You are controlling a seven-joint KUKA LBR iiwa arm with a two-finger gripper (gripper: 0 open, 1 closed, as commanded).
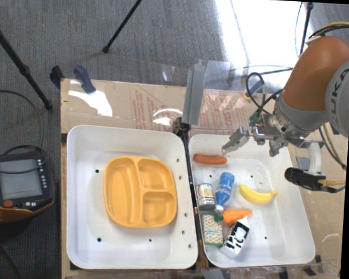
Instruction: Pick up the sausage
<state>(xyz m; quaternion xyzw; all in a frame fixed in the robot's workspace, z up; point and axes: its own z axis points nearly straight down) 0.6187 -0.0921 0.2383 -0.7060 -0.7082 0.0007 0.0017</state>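
Just sausage [209, 159] below-left of fingers [236, 140]

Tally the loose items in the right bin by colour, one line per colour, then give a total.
Orange or red: 2, the sausage and carrot
Yellow: 1, the banana
Blue: 1, the bottle
Other or mixed: 3, the can, green-patterned box, black-and-white carton
Total: 7

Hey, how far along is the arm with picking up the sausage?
Nothing looks done yet: the sausage lies in the right bin, near its far edge. In hand: the gripper hangs just above and right of it, with nothing between its fingers. Left: lowering onto it, closing and lifting.
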